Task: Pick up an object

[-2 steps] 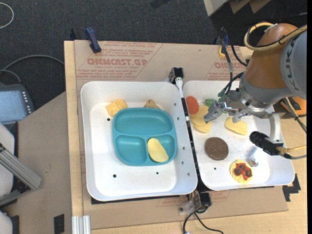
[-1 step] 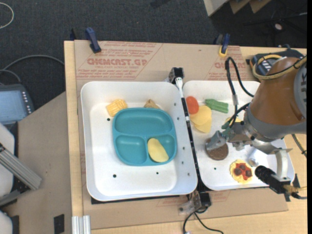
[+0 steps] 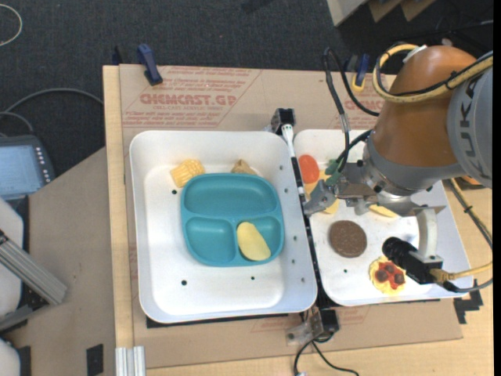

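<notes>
Whether the pincer (image 3: 319, 200) is open or closed cannot be told, since its tip is largely covered by the wrist above it. It is seen low in the right bin (image 3: 344, 284), close against the wall shared with the left bin (image 3: 153, 233).

An orange piece (image 3: 308, 168) is seen just beyond the pincer, toward the top of the view, beside the same wall. A pale yellow piece (image 3: 333, 207) lies just beside the pincer on its arm side; whether it is touched cannot be told. A round brown patty (image 3: 347, 239) lies near it, toward the lower right. A yellow slice with red spots (image 3: 387, 276) is placed further off the same way. A yellow strip (image 3: 382, 211) is partly hidden under the wrist.

Across the wall from the pincer, a teal divided tray (image 3: 227, 202) is set, with a yellow oval piece (image 3: 253, 241) in its lower right compartment. A corn cob (image 3: 186, 171) and a tan piece (image 3: 241, 166) lie beyond the tray.
</notes>
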{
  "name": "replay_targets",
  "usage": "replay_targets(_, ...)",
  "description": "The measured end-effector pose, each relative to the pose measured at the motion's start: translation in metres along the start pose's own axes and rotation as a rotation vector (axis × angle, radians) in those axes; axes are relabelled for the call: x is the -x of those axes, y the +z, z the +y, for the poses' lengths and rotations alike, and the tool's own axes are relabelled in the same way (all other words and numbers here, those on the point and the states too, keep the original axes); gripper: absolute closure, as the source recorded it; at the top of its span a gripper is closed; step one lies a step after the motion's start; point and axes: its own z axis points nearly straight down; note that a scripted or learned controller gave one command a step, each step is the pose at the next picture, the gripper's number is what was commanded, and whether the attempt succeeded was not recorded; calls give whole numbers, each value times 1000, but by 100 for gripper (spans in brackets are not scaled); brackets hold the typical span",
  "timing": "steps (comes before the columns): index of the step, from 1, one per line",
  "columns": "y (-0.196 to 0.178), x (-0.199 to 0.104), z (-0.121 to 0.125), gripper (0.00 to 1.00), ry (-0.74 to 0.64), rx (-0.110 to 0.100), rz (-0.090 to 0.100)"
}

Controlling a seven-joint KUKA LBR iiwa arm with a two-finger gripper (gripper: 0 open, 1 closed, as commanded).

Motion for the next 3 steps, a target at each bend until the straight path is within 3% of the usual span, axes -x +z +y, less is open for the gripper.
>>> replay_targets(1, -8, 2, 0, 100, 3, -2, -1)
replay_targets(2, 69, 22, 27, 100, 7, -11, -1)
replay_targets(3, -135, 14, 0, 100, 1, 10, 0)
